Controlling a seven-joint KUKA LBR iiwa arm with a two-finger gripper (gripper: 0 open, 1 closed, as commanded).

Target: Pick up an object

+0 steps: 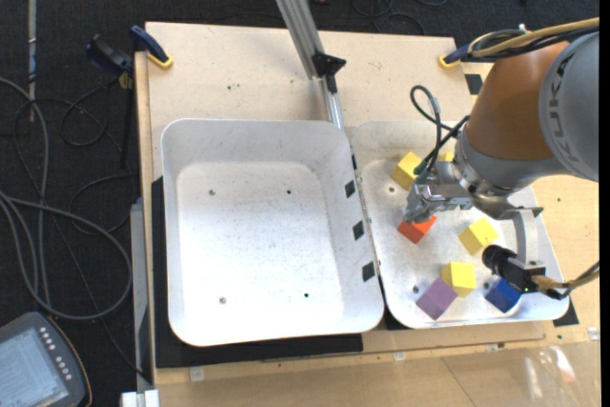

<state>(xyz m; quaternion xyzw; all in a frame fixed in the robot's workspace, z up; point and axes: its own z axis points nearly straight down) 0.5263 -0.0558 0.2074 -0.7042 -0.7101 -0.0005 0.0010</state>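
My gripper (422, 208) hangs low over the right bin (381, 234), in its upper middle part. An orange-red block (416, 229) lies just below and in front of the gripper tip, partly covered by it; whether they touch I cannot tell. A yellow block (408, 169) sits just behind the gripper, near the bin's far left. Another yellow block (478, 235) lies to the right of the red one. Near the front are a third yellow block (460, 275), a purple block (437, 298) and a blue block (502, 295).
The left bin (191, 205) stands beside the right one, their rims meeting in the middle. A slanted metal pole (291, 0) reaches down to the bins' far junction. A black cable fitting (505, 264) sits by the blue block. Clamps (152, 48) mark the bench's far corners.
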